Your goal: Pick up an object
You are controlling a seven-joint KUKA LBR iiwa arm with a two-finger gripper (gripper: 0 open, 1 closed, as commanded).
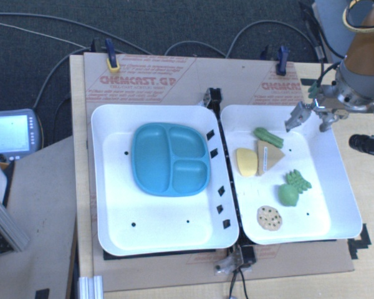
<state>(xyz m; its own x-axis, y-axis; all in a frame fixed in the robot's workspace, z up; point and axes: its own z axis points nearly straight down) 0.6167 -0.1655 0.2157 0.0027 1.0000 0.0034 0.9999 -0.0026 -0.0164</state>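
Toy food [268,137] is gathered in the middle of the right bin [336,185]: a green pod, yellow pieces, a green fruit and a cookie. Nothing has been lifted yet. The end effector [311,118] is held spread and empty above the bin's far right corner. Open room is left around the cookie; the bin walls lie well apart from it.
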